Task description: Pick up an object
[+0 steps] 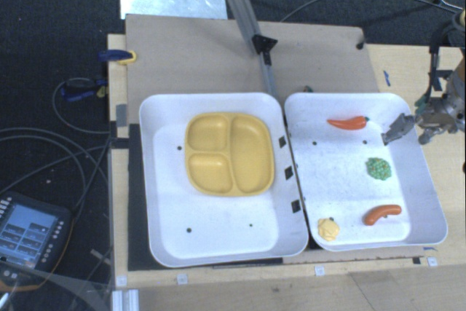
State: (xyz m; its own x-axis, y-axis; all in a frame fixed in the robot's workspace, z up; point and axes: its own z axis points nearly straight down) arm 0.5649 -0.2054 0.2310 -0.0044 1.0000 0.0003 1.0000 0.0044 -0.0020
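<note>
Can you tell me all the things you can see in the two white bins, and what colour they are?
left bin: 1, white, left half of the bench
right bin: 1, white, beside the left bin
divided plate: 1, yellow, in the left bin
toy chili pepper: 1, orange-red, right bin, far end
bumpy round toy: 1, green, right bin, middle
toy sausage: 1, orange-brown, right bin, near end
small lumpy toy: 1, pale yellow, right bin, near left corner
gripper: 1, grey, over the right bin's far right edge
</note>
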